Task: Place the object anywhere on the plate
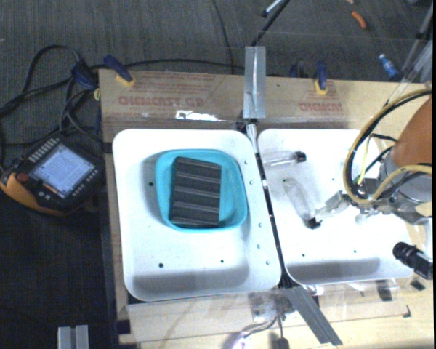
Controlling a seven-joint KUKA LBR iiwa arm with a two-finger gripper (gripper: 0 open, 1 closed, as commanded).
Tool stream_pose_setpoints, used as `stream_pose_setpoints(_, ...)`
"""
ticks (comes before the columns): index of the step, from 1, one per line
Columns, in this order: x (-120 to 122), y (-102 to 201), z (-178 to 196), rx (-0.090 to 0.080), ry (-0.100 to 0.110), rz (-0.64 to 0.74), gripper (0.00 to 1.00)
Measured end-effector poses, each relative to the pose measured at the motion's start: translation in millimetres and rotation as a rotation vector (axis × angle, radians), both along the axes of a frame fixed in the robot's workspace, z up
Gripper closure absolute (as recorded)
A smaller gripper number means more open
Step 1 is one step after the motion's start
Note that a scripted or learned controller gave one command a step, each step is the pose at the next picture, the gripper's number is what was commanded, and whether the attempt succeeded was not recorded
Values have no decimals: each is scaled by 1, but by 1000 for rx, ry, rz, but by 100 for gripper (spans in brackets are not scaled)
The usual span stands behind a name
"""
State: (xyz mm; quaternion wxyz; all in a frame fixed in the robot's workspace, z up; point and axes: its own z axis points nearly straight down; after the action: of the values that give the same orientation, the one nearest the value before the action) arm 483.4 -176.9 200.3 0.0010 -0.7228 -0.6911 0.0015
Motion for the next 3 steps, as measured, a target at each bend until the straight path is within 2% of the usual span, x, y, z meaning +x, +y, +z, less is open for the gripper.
stream_pose_setpoints(1, -1, 54, -63, 0, 2, -141, 0)
stream_pose_setpoints(2, 0, -16, 16, 0, -1, 337, 0)
stream_pose_setpoints(3, 0, 20, -69, 2, 0, 198, 0)
